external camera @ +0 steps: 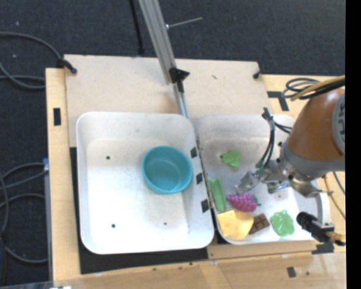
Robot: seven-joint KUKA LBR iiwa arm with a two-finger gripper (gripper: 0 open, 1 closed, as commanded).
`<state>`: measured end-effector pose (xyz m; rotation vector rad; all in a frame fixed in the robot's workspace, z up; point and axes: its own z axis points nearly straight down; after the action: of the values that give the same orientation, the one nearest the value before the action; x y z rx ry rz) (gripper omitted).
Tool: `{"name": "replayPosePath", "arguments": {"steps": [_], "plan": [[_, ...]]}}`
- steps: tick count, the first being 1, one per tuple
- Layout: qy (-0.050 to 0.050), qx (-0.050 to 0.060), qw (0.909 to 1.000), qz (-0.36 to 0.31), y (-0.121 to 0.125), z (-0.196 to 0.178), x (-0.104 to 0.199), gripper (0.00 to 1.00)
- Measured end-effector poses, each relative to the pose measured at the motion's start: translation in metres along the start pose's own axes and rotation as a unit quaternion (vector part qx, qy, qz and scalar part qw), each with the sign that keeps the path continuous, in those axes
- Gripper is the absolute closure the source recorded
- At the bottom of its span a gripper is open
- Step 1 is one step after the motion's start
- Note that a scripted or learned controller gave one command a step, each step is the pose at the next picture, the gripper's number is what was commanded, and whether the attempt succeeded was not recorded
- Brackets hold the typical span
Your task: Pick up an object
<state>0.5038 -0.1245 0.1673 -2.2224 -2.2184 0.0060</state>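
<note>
In the right bin (228, 125) lie a purple grape bunch (242, 201), a yellow wedge (234, 224), a brown block (260, 223), a green lumpy piece (282, 223), a long green stick (217, 194) and a small light-green piece (231, 158). My gripper (248, 184) reaches in from the right, low over the bin, just above the grape bunch. Its fingers look slightly apart with nothing visible between them. The orange-banded arm (316, 131) covers the bin's right side.
A teal bowl (166, 168) sits in the left bin (108, 131), near its right wall. A metal pole (159, 35) rises from the back between the bins. Cables (301, 86) lie on the bench at the right.
</note>
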Motion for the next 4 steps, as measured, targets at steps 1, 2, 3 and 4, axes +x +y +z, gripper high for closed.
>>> {"name": "replayPosePath", "arguments": {"steps": [1, 2, 3, 4], "plan": [[0.001, 0.001, 1.0000, 0.000, -0.009, 0.059, 0.002, 0.00], [0.000, -0.001, 1.0000, 0.000, -0.009, 0.067, 0.001, 0.00], [0.001, -0.004, 1.0000, 0.002, -0.007, 0.056, 0.001, 1.00], [0.001, -0.003, 1.0000, -0.001, -0.009, -0.002, 0.007, 1.00]]}}
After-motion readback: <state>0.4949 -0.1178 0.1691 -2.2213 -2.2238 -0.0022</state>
